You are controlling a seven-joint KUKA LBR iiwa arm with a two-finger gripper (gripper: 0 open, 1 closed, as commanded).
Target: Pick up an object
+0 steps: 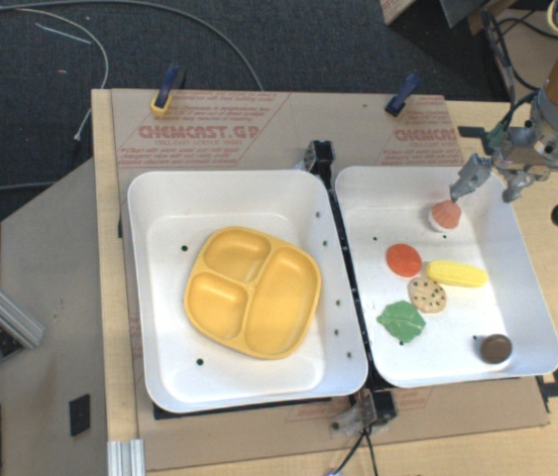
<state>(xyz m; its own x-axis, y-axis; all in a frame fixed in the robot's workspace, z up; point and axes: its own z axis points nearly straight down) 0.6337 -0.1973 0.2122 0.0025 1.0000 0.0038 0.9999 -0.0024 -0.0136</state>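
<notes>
Fingers [490, 180] spread above right bin's [526, 266] far edge.

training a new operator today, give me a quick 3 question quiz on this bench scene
1. True or false: the yellow divided plate lies in the left bin.
2. Which item in the right bin lies nearest the gripper? A) brown ball B) pink piece C) green leaf
3. Fill in: the speckled cookie touches the yellow ____.

Key: 1 true; 2 B; 3 corn
</notes>
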